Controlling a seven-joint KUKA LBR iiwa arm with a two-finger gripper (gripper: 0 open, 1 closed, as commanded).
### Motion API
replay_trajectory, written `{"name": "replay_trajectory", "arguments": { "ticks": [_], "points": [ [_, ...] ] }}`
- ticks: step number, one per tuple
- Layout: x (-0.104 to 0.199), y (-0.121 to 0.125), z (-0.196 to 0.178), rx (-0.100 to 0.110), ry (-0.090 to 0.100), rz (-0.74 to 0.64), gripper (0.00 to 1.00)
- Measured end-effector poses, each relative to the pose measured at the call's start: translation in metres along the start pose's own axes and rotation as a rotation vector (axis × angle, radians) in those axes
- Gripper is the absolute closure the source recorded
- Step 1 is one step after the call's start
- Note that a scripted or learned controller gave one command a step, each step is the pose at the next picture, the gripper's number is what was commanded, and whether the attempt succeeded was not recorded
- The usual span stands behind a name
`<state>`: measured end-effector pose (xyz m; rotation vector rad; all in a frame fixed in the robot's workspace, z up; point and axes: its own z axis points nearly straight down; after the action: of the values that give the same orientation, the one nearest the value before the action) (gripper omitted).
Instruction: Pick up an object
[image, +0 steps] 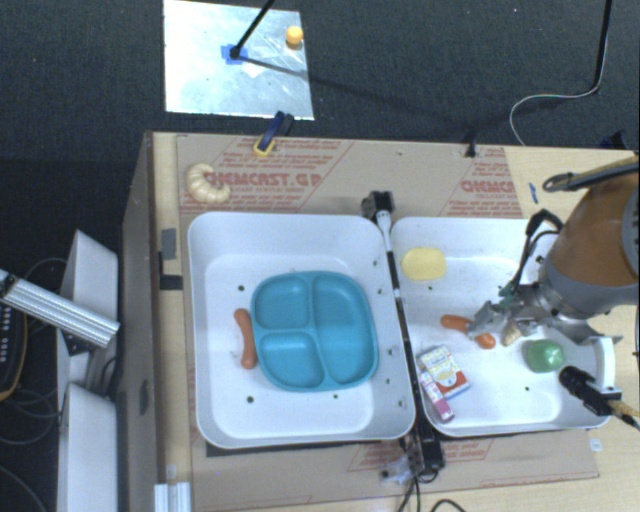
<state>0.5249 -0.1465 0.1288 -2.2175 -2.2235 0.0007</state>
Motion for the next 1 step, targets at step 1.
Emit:
{"name": "replay_trajectory", "arguments": {
  "ticks": [1],
  "points": [
    [0.0426, 0.0209, 0.0449, -0.002, 0.000, 0.000, 0.00]
  ]
}}
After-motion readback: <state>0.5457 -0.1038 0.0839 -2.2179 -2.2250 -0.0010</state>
